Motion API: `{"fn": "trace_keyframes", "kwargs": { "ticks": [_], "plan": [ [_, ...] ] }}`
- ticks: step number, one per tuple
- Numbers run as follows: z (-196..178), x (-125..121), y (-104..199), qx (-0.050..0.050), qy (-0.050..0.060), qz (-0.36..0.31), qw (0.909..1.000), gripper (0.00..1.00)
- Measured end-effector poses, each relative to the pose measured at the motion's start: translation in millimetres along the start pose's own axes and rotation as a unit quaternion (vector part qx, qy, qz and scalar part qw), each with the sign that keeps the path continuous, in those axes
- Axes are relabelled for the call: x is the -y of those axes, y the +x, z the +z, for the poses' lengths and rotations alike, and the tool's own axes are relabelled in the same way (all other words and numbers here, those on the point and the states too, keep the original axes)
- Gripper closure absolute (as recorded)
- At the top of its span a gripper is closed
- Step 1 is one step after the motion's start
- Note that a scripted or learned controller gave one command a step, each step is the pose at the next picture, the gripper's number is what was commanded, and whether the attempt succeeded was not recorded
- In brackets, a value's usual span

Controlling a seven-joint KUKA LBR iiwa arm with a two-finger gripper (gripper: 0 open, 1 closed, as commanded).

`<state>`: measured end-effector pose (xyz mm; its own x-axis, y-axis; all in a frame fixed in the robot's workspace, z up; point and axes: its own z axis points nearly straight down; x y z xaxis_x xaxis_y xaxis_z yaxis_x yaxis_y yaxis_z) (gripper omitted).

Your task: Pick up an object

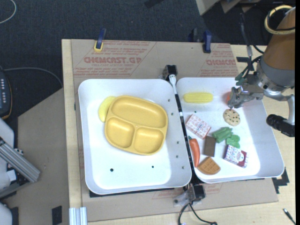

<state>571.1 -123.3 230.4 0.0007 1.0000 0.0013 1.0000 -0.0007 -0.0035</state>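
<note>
Cookie (231,117) sits in the right bin (269,139), toward its far right, and the jaws (236,99) hang just above it, beside something red; whether they are clenched or released, I cannot tell. Corn (198,97) lies far left in that bin, a carrot (194,151) near the divider. Over left, a yellow divided tray (135,124) fills the other bin (93,163).
</note>
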Motion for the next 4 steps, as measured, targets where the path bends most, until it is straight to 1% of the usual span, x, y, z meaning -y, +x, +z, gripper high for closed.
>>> {"fn": "trace_keyframes", "kwargs": {
  "ticks": [1, 2, 3, 4],
  "plan": [
    [11, 47, 36, -0.001, 0.001, -0.001, 1.0, 1.0],
    [16, 88, 53, -0.001, 0.001, 0.0, 1.0, 1.0],
    [7, 81, 65, 0.001, -0.003, -0.001, 1.0, 1.0],
    [13, 79, 47, 0.001, -0.002, 0.001, 1.0, 1.0]
  ]
}}
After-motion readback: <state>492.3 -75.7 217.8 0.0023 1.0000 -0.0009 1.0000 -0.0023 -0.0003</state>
